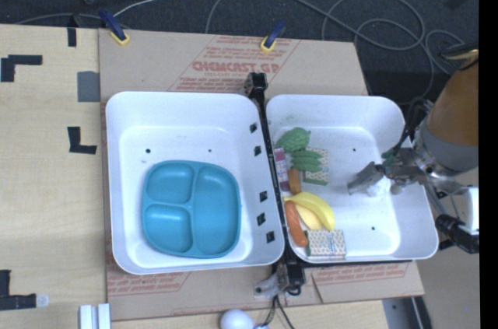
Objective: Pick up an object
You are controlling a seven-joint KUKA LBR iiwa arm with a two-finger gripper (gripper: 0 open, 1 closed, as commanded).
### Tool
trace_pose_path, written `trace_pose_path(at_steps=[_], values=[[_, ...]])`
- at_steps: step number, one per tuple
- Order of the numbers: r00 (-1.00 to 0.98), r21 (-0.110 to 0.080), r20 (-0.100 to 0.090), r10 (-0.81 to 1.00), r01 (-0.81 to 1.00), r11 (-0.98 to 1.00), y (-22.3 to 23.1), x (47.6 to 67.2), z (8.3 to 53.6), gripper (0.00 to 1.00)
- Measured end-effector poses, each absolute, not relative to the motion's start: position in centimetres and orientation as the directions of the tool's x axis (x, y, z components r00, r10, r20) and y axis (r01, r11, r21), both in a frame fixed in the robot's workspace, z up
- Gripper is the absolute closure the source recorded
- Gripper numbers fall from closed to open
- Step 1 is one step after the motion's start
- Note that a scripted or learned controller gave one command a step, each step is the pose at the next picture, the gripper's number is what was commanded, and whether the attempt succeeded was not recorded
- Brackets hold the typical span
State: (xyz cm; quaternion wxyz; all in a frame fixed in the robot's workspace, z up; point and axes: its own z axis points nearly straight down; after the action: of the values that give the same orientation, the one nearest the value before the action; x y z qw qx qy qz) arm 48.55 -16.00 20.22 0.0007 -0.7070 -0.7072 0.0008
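Note:
The right bin [342, 108] holds a cluster of toy foods along its left side. There is a green leafy piece [294, 139], a green pod [310, 160], a yellow banana [313, 211], an orange carrot [295, 224] and a small patterned box [326, 243]. A small brown piece [294, 180] lies between the greens and the banana. My gripper [372, 180] hangs low over the right part of this bin, pointing left, well apart from the foods. Nothing shows in its grasp.
The left bin [124, 110] holds a blue divided plate [191, 208]. Black clips [255, 83] join the two bins along the middle wall. The arm's grey wrist and orange band [455, 113] stand over the right bin's right rim. Cables [342, 16] run across the dark floor behind.

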Motion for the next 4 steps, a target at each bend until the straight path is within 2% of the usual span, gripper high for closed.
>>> trace_pose_path(at_steps=[1, 2, 3, 4], values=[[-0.003, 0.008, -0.001, 1.0, 1.0, 0.003, -11.4, 58.0, 8.7, 0.0], [-0.001, 0.004, -0.003, 1.0, 1.0, 0.001, -9.8, 63.2, 8.6, 0.0], [-0.001, 0.004, -0.003, 1.0, 1.0, 0.001, -9.7, 62.4, 8.6, 0.0], [-0.002, 0.002, -0.001, 1.0, 1.0, 0.002, -9.4, 66.9, 8.5, 0.0]])
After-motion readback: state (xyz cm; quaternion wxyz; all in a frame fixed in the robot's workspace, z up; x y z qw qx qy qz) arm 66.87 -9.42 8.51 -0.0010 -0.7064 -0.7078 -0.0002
